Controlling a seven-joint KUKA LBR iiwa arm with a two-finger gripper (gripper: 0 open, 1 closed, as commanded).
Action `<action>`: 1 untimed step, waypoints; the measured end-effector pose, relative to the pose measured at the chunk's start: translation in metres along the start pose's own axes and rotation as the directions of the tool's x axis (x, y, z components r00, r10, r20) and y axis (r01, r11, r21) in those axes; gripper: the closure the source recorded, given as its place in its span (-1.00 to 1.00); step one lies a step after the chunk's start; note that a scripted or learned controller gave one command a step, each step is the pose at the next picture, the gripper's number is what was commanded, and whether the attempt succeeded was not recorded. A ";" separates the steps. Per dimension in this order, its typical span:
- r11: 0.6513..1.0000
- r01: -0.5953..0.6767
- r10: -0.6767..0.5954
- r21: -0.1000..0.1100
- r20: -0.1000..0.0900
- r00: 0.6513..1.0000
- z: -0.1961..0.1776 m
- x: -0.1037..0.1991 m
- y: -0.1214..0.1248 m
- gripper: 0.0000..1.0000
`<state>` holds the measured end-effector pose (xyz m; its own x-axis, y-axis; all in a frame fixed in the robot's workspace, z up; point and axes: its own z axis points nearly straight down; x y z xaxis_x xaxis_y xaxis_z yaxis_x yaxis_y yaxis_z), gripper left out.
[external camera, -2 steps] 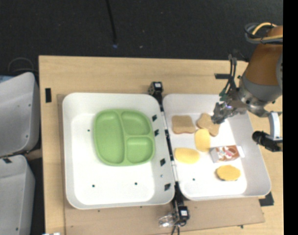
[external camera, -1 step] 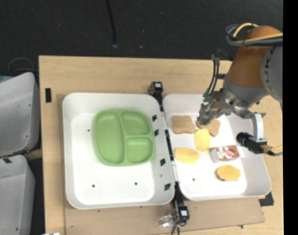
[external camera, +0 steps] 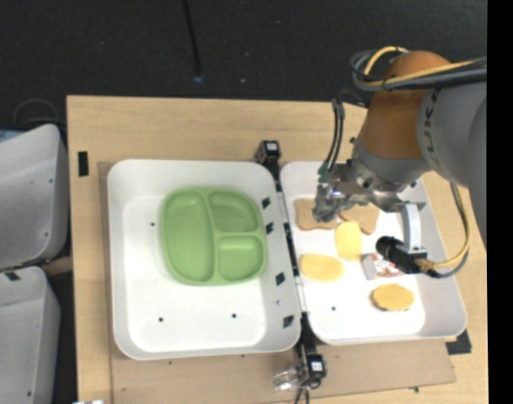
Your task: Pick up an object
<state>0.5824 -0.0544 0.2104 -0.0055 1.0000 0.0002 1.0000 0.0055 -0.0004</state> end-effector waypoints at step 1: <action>1.000 0.000 0.000 0.000 0.000 1.000 0.001 0.053 -0.018 1.00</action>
<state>0.5637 -0.0013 0.2092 -0.0059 1.0000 0.0007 1.0000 0.0059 -0.0005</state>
